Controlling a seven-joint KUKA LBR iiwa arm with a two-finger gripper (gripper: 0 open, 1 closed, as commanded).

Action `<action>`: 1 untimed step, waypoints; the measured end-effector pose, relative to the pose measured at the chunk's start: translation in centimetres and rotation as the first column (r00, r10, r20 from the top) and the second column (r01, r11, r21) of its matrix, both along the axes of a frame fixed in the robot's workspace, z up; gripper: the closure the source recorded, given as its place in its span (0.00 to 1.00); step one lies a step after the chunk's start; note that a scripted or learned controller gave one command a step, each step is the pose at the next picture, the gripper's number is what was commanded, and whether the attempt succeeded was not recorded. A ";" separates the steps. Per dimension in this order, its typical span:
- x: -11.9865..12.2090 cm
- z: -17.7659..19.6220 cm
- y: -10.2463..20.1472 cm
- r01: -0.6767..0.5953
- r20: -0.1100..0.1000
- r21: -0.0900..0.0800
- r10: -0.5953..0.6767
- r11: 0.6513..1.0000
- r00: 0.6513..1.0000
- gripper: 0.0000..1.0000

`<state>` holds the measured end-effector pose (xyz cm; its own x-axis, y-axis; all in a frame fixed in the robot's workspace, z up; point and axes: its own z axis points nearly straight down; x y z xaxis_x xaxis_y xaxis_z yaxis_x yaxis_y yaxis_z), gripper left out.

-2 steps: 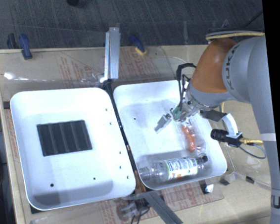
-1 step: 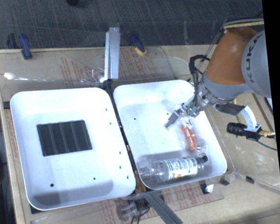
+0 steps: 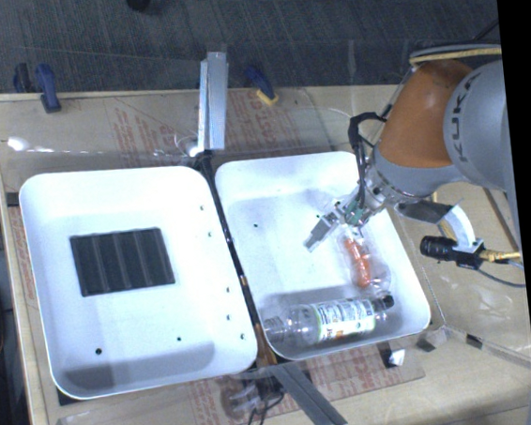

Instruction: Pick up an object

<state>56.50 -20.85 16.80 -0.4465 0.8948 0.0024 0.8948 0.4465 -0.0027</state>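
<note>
Bench: pale board filling most of the frame, dark carpet along the top edge.

Left bin: shallow, white, left half of the frame. Contents: one dark ribbed mat, flat, upper left part of the bin floor.

Right bin: shallow, white, centre-right, edge to edge with the left bin.

Bottle: clear plastic, labelled, dark cap toward the right; lying on its side along the lower wall of the right bin.

Carrot: small orange piece in clear wrap, right side of the right bin, just above the bottle's cap end, close to the right wall.

Arm: grey with orange band, entering from the right edge, upper right of the frame, reaching over the right bin's right rim.

Gripper: low over the right bin, centre-right, pointing toward lower left. Just upper left of the carrot's top end; touching or apart, cannot tell. Fingers: spread or closed, cannot tell. Nothing seen between them.

Metal bar: upright at top centre, above the seam between the bins.

Blue clamps: on the bench's top edge, upper left and top centre.
</note>
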 end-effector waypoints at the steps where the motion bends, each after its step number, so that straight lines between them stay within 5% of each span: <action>1: 0.1 -0.2 -0.1 0.002 0.000 0.000 -0.002 1.000 1.000 0.00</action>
<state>56.58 -20.91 16.58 -0.4448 0.8956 0.0029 0.8956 0.4448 -0.0026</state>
